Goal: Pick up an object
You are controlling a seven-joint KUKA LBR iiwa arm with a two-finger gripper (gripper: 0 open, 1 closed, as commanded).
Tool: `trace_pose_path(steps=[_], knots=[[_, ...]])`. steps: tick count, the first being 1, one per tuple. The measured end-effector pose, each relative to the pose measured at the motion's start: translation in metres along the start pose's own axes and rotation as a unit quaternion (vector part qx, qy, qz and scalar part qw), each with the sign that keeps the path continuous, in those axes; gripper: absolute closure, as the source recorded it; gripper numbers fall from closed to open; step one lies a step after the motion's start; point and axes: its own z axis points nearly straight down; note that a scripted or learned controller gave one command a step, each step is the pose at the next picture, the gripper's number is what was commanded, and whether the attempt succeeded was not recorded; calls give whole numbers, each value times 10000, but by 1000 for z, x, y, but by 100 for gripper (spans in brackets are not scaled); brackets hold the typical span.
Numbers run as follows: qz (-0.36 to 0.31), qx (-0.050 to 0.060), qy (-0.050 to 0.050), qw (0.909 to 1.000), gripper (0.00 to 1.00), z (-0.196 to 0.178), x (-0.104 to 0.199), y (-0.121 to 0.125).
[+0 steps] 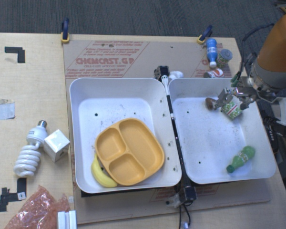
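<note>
The gripper (231, 99) hangs over the far right part of the right bin (205, 168). Whether it is spread or pressed together cannot be told. Just below it, touching or nearly so, sits a small white can with a green and red label (231, 109), tilted; it is unclear whether the can is gripped. A small brown object (210, 102) lies just left of the gripper on the bin floor. Nearer the camera in the same bin, well apart from the gripper, a green bottle (241, 159) lies on its side. The arm (276, 46), grey with an orange band, reaches in from the right above the bin's far corner. Left of the right bin, the left bin (86, 99) holds an orange divided tray (128, 151) resting partly over a yellow banana (101, 173).
</note>
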Motion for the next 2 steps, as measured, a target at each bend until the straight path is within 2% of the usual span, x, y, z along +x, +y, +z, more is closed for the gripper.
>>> trace_pose_path(steps=[1,2], knots=[[-10,-1,-4,10000,0,72,-32,74],[1,-6,-4,10000,0,28,-46,74]])
